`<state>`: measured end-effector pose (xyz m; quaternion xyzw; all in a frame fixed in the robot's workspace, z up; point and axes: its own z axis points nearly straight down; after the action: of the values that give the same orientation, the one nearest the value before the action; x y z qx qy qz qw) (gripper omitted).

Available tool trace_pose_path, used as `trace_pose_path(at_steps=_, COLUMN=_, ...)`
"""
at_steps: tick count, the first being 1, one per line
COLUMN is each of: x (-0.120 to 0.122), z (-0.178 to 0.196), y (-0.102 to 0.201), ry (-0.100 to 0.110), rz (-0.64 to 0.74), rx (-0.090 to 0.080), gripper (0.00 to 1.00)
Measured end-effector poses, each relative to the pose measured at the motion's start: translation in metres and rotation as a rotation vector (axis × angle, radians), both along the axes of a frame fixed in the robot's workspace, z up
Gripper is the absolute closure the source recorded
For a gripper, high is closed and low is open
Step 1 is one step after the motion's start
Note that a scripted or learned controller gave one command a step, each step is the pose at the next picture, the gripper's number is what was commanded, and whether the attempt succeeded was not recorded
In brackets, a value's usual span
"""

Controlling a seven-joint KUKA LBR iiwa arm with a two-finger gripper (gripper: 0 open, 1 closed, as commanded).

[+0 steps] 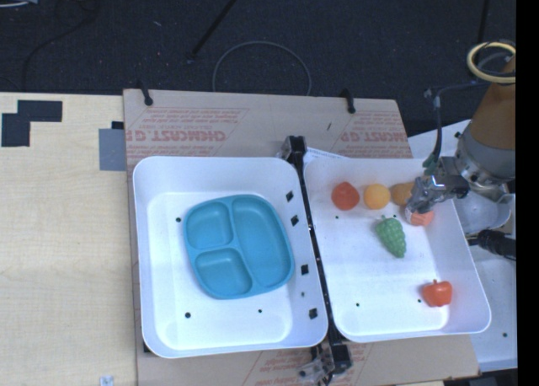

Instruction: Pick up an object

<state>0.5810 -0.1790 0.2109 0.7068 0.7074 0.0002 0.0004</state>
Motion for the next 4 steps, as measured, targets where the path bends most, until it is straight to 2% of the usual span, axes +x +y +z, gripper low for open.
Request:
trace_pose_path(at_steps=1, x=-0.005, z=0.01, y=0.052, ry=0.003, rz=0.003, rx=0.003, gripper=1.0)
trace_pose_path(at_steps=2, x=-0.016, z=0.0, y=0.105, ry=0.006, rz=0.003, rx=0.003, gripper=1.0)
trace_pose_path(at_steps=4, x=-0.042, z=0.023, y=0.202, ry=0.006, rz=0.004, rx=0.003, gripper=1.0)
